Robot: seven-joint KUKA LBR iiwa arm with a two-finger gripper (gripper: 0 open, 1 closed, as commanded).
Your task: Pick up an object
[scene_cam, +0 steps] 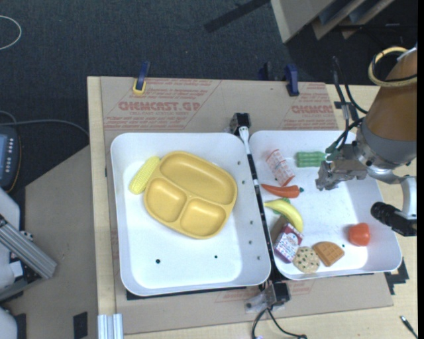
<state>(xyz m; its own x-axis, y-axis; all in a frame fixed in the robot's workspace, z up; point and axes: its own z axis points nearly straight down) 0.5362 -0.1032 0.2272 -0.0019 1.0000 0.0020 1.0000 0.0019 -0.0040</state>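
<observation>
Tool (329, 177): poised in the right bin (381, 261); finger state cannot be told.
Nearest object: green block (309, 159), just beside the tool, up-left, long axis across the bin.
Alternative: red chili pepper (281, 190), left, lower.

Dark blue-grey carpet (99, 40) covers the floor across the top and left of the frame. A thin white cable (9, 32) loops over it in the upper left corner, and a dark cable (40, 123) curves along the left edge toward a black device (8, 159) with small buttons. In the lower left, a grey metal rail (26, 248) lies at a slant. The bench is topped by a tan board (218, 99) printed with red lettering, held at its far edge by a yellow clamp (140, 82) and a blue clamp (291, 79). Pale wooden furniture (331, 16) shows in the upper right. The light is even and soft.
</observation>
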